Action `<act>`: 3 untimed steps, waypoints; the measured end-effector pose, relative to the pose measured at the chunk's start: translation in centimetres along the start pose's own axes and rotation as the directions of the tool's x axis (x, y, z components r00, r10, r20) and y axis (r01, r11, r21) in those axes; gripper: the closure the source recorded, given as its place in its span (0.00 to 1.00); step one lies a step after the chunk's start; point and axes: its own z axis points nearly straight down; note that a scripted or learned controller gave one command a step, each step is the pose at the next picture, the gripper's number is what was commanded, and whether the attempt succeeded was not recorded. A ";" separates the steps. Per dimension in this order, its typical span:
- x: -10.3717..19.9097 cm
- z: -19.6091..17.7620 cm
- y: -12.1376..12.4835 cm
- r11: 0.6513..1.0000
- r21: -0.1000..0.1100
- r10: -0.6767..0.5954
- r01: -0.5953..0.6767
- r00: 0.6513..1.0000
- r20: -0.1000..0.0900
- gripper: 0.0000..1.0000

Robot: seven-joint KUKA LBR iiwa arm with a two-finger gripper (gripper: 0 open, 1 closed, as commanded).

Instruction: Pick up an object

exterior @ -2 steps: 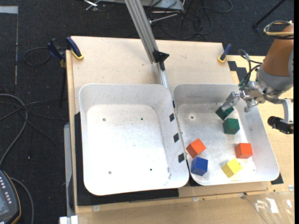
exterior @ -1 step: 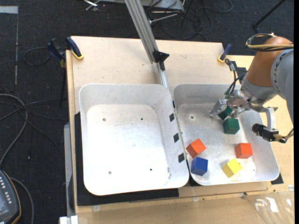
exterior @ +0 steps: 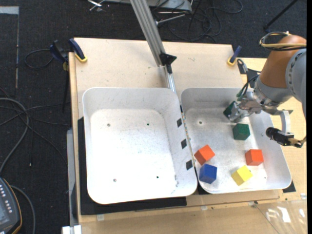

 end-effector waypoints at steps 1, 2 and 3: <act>0.0 -0.1 0.2 1.000 -0.007 0.000 0.000 1.000 0.002 0.00; 0.0 -1.1 0.1 1.000 -0.005 0.000 0.000 1.000 0.002 1.00; 0.0 -2.1 0.2 1.000 -0.008 0.000 0.000 1.000 0.002 1.00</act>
